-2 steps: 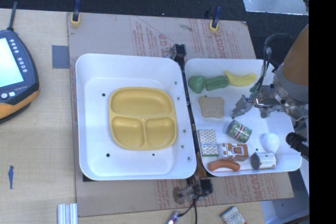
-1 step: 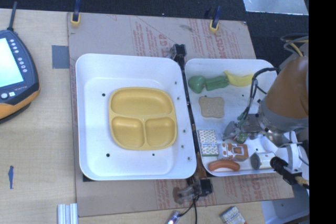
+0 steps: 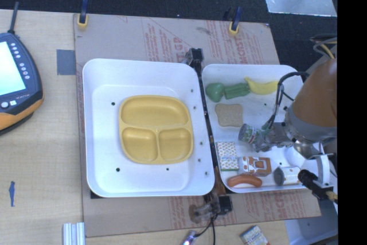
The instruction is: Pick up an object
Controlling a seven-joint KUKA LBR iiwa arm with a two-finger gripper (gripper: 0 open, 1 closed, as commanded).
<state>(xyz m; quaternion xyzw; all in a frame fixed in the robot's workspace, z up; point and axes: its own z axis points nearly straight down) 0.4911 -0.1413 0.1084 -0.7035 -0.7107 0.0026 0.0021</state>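
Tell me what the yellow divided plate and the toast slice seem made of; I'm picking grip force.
The yellow divided plate looks like rigid moulded plastic: uniform colour, smooth rounded compartment walls, soft sheen. The toast slice looks like a matte toy, foam or plastic; its speckled tan face shows no gloss, so the material stays uncertain.
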